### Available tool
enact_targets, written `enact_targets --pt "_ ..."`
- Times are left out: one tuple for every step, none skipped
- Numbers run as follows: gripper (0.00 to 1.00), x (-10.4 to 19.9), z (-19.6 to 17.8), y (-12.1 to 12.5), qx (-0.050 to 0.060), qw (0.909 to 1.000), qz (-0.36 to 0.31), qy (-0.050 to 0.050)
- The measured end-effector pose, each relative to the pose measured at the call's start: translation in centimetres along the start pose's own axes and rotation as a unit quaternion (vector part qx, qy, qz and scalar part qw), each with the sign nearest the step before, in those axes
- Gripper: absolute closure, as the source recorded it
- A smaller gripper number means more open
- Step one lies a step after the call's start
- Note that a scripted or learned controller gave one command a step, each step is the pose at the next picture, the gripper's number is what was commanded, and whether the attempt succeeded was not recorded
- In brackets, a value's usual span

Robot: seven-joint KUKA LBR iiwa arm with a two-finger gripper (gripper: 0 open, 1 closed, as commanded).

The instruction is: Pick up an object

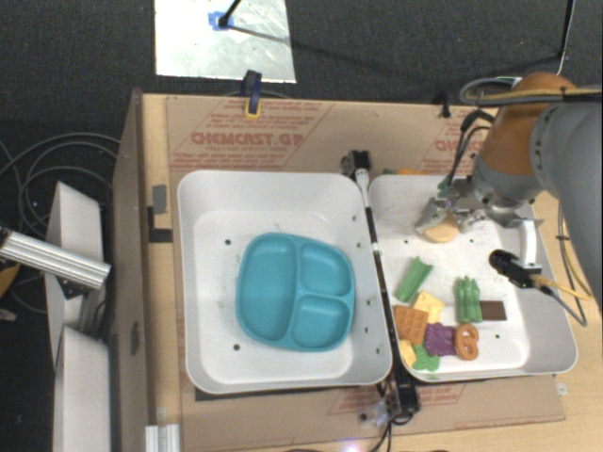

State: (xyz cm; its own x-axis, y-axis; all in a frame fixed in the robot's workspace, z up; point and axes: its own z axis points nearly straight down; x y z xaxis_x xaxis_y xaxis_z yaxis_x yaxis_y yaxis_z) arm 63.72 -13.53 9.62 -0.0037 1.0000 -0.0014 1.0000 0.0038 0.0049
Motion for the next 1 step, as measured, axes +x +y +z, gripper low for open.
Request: enact_targets --pt "1.0 6.04 -9.45 0.73 -0.002 1.0 -0.003 0.001"
